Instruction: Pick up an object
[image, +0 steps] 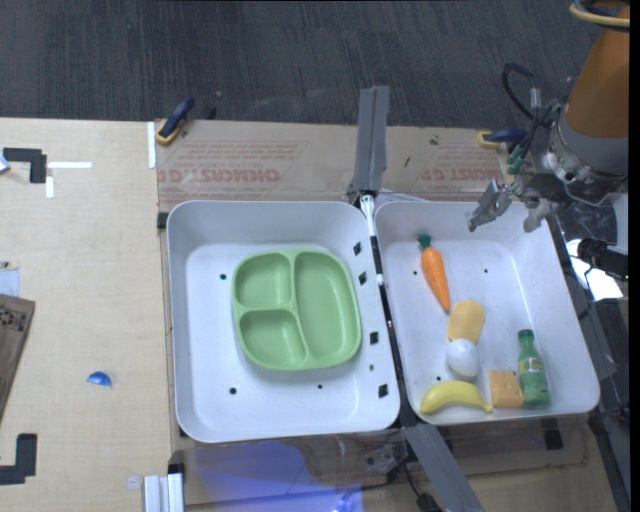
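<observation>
The gripper (497, 204) hangs over the far rim of the right bin (560, 270), its dark fingers slightly parted with nothing between them, well apart from every object below. Since the task names no particular thing, the candidates are all in that bin: a toy carrot (434, 277) lying alone near the middle, and a cluster toward the near edge made of a pale yellow rounded piece (466, 321), a white egg-like ball (461, 356) touching it, a banana (454, 399), an orange block (505, 388) and a small green bottle (531, 369) lying just beside the block. The left bin (200, 330) holds a green divided plate (297, 309), which looks too broad and flat for a two-finger pinch. All these pieces look like light, hard plastic play food, so weight should be no trouble, but smooth rounded skins are probably slippery. The carrot seems the best choice: it has free space on both sides, and closing across its thicker upper body, just below the green top, should give a firm seat, whereas the tapered tip would likely squirt out. The ball would probably roll away, and the banana, block and bottle sit so close together that fingers may strike a neighbour. The bottle, if taken, is best pinched across its straight body.
</observation>
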